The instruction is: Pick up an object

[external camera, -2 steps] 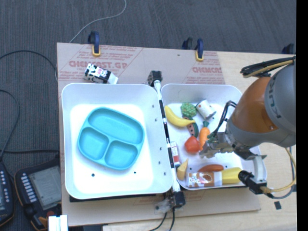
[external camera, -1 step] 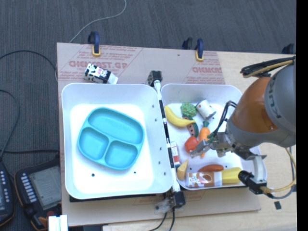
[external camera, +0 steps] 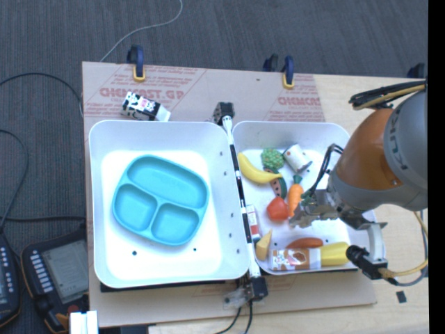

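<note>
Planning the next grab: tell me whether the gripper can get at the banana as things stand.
Probably yes. The banana lies uncovered by the right bin's left wall, and the gripper hangs close by, above the carrot.

Setting: robotics lab, manipulation test station. Evidence: the gripper [external camera: 306, 214] on the grey-and-orange industrial arm [external camera: 379, 162] sits low over a shallow white bin [external camera: 334, 132] of toy food. A second white bin [external camera: 97, 207], well to the gripper's left, holds a blue divided plate [external camera: 161, 200]. Both bins rest on a plywood tabletop [external camera: 188, 89] fixed by blue clamps [external camera: 135, 60] along the edge beyond the gripper. Grey carpet floor [external camera: 278, 19] with loose black cables [external camera: 21, 152]. A handheld control pendant [external camera: 59, 270] lies on the floor, far left of the gripper.
</note>
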### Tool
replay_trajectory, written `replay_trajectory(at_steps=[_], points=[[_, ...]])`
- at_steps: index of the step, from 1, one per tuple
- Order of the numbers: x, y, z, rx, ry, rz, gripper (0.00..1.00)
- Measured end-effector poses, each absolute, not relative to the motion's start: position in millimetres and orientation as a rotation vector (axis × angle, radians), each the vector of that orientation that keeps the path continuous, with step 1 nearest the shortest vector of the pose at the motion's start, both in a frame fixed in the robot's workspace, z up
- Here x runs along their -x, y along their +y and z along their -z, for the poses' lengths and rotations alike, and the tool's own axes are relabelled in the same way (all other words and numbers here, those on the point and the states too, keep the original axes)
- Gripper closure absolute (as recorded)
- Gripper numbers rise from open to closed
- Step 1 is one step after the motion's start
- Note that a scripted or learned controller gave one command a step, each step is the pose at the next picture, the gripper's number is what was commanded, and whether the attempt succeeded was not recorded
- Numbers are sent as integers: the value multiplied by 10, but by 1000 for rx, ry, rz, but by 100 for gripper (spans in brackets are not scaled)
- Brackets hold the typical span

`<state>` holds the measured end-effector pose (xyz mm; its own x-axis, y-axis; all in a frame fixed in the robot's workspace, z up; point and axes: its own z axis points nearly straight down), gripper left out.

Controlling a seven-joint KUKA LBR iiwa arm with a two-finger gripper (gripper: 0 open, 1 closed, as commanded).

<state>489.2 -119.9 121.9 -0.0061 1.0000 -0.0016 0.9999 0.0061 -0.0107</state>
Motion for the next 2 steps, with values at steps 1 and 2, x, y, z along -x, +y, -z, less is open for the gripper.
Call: replay_trajectory(at_steps=[1, 2], points=[[-4891, -1199, -1218, 2210, -2224, -14, 0], [-4843, -990, -860, 2226, -2221, -5, 0]])
